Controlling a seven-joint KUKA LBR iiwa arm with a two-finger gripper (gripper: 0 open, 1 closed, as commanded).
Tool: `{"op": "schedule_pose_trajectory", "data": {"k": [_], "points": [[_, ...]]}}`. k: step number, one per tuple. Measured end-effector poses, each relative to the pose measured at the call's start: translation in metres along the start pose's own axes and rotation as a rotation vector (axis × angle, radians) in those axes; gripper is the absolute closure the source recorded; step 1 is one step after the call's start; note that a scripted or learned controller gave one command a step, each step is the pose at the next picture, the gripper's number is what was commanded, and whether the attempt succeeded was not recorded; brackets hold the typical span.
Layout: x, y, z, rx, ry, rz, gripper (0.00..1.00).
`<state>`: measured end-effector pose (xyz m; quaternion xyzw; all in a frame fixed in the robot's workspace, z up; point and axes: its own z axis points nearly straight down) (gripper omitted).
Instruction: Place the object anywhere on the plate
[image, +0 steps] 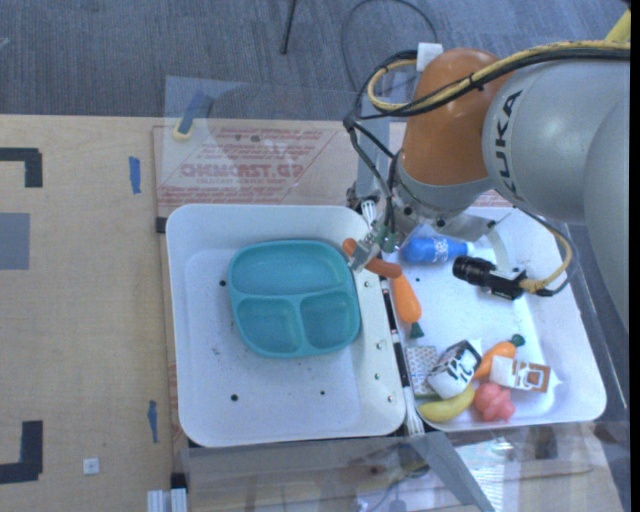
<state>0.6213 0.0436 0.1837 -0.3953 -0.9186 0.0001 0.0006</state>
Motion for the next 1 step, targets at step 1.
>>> {"op": "schedule_pose_trajectory", "data": {"k": [1], "points": [[-0.0004, -0.0003, -0.0001, 0.0, 0.0, 0.0, 0.0]]}}
